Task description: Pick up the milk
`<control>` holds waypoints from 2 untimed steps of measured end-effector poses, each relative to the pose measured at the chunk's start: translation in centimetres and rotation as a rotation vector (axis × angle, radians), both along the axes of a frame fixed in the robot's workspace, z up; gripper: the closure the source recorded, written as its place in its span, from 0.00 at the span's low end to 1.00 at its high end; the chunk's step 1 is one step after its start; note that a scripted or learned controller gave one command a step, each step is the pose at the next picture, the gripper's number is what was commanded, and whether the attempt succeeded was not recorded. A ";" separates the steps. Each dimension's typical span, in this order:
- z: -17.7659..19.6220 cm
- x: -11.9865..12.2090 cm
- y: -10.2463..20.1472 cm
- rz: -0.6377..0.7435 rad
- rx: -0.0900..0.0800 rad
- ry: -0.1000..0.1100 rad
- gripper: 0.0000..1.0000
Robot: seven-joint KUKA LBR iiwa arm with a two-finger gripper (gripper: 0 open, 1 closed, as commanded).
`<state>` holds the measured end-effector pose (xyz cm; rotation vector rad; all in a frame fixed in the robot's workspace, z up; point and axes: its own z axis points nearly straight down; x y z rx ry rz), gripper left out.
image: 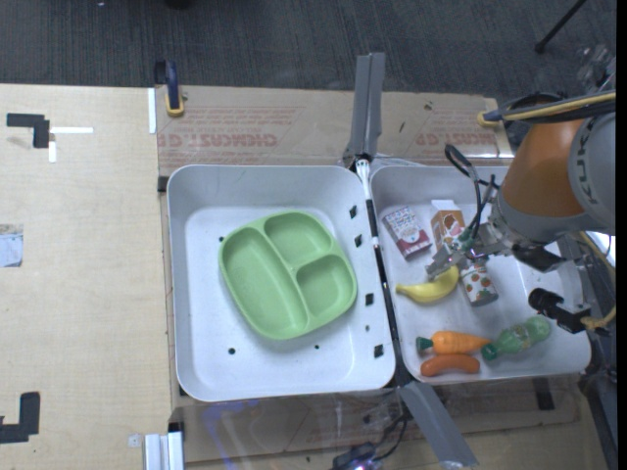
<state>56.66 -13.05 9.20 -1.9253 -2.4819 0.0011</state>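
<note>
Fingers (453,258) sit low in my right bin (578,360); I cannot tell their spread. Milk (407,231) lies just left of them, near the divider, banana (431,287) just below, open floor above.

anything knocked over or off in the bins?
No spills or damage. The right bin holds a loose scatter: two small cartons lying flat, banana, carrot, green bottle on its side. The green divided plate sits at a slant in the left bin.
</note>
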 end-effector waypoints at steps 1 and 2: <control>1.0 0.0 -0.1 -0.002 0.000 -0.001 1.00; 7.8 4.4 -2.4 -0.251 -0.001 -0.001 1.00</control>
